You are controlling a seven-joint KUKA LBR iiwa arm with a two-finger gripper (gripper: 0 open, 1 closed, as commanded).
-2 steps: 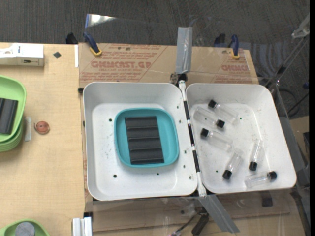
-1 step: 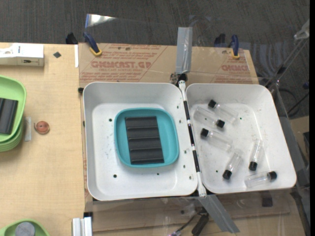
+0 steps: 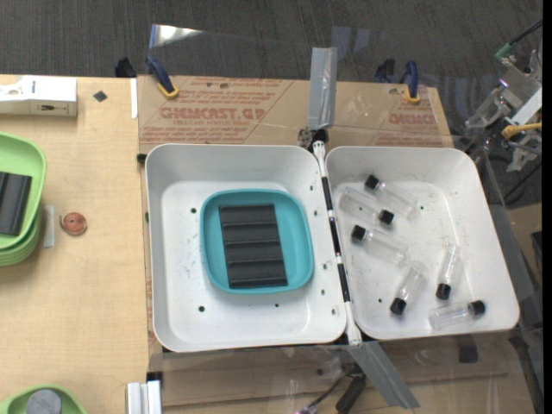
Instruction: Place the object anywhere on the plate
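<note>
Six small clear plastic vials with black caps lie scattered in the right white bin: one near the top, one just below it, one toward the bin's left side, one low in the middle, one upright-looking to its right and one at the lower right corner. Which of them is the object to move I cannot tell. All lie apart from one another or barely beside, none on the plate.

The teal rounded-square plate sits in the middle of the left white bin, carrying a dark ribbed rectangular insert and no vial. As for the jaws, I cannot tell their state.

Judging from this, the task has not begun in any visible way: a vial must be picked from the right bin, carried over the divide between the bins, and set down on the plate.

On the wooden tabletop to the left stands a stack of light green trays.
</note>
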